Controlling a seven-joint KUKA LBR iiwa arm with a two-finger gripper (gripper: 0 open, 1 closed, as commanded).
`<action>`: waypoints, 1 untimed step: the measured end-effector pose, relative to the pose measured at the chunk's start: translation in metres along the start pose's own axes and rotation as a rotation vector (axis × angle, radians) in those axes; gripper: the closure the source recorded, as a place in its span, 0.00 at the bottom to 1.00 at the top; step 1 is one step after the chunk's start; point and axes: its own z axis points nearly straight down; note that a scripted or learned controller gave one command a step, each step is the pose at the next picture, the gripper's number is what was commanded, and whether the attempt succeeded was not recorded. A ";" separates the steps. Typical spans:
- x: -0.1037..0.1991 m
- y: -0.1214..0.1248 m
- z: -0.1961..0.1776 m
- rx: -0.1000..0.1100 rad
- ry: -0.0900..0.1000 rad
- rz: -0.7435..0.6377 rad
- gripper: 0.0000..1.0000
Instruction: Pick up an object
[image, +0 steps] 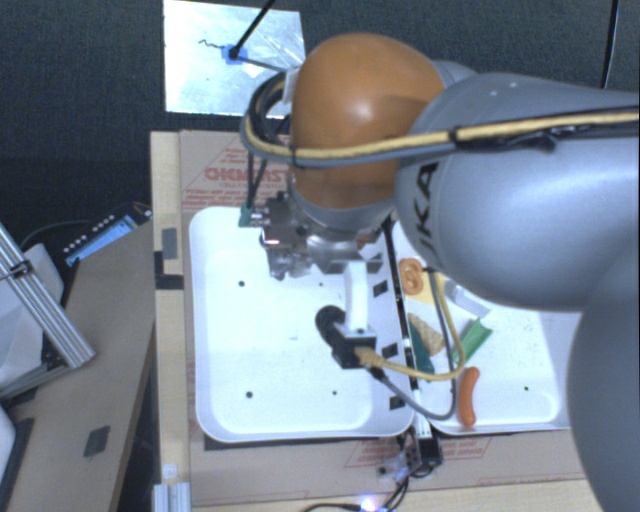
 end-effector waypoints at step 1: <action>-0.014 -0.031 0.129 0.027 -0.011 0.003 1.00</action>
